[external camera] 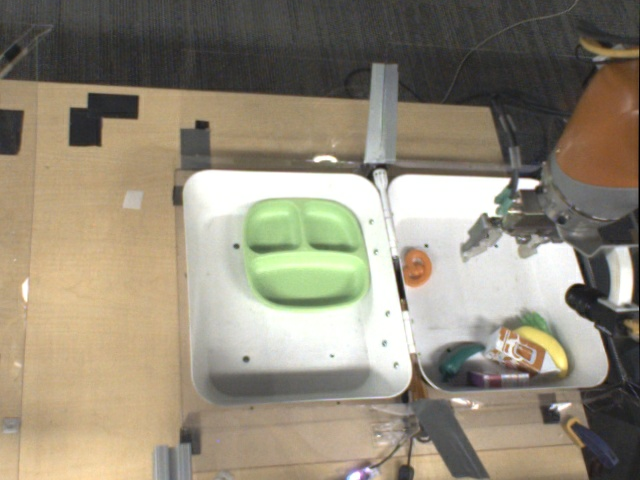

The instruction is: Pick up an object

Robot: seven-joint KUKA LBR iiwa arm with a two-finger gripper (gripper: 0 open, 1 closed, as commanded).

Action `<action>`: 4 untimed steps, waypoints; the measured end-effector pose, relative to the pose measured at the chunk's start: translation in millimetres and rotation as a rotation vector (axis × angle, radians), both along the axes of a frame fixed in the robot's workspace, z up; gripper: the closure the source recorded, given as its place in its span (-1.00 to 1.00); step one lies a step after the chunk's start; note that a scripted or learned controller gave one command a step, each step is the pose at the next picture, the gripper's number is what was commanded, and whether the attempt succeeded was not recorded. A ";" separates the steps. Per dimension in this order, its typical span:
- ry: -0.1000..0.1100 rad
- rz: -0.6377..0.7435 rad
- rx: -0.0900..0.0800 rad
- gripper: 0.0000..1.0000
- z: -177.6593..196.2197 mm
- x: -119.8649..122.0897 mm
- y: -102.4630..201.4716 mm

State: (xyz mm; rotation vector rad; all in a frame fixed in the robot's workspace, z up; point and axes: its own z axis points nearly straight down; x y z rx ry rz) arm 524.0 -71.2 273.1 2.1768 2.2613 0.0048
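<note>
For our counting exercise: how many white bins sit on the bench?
2. The left bin holds a green divided tray; the right bin holds a pile of small objects near its front edge, with the claw above it.

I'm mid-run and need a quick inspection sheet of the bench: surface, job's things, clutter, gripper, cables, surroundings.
Surface: wooden bench bearing left bin and right bin side by side.
Job's things: right bin holds an orange disc near the divider, plus a near-corner pile: banana, small carton, dark green item.
Clutter: green divided tray in the left bin.
Gripper: gripper above the right bin, holding nothing.
Cables: thin cable on the floor beyond the bench.
Surroundings: dark carpet; black tape marks on the bench.
</note>
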 end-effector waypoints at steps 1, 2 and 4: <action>0.000 -0.100 0.000 -1.00 6.6 -17.3 -24.3; 0.001 -0.100 -0.001 -1.00 -62.0 -36.3 -70.7; 0.001 -0.183 0.000 -1.00 -175.8 -36.2 -127.2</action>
